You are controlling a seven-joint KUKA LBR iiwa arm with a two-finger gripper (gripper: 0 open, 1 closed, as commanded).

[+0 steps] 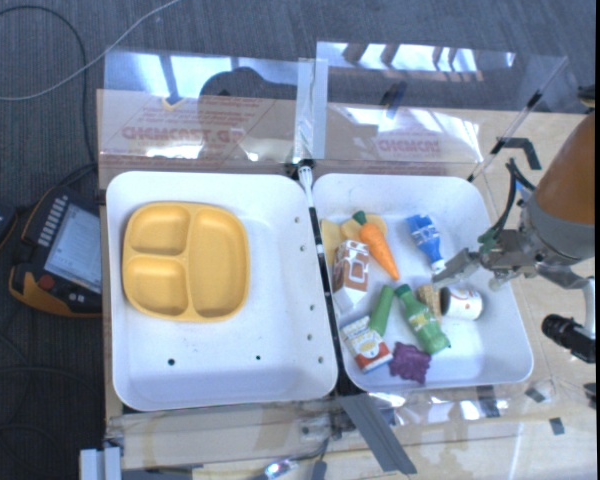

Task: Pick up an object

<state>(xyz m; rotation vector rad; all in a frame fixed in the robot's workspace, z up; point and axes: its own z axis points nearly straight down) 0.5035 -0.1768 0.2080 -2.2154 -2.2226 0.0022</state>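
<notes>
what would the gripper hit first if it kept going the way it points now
Probably the blue packet or green bottle: the gripper points left across the right bin. Depth is unclear from above, so it might pass over them.

From my station, both bins, the left bin (pixel 180 368) and the right bin (pixel 500 353), read as smooth white plastic with a soft sheen. The yellow divided tray (pixel 187 262) looks like matt moulded plastic. The carrot (pixel 380 248), green bottle (pixel 423 320) and blue bottle (pixel 422 234) appear as glossy toy plastic; the purple grapes (pixel 409 362) look duller. The small cartons (pixel 352 265) seem printed card or plastic, I can't tell which. Clear shiny panels (pixel 410 68) stand behind the bins, throwing glare. The floor (pixel 60 98) looks like rough dark carpet. The gripper (pixel 460 265) seems dull grey metal.
</notes>
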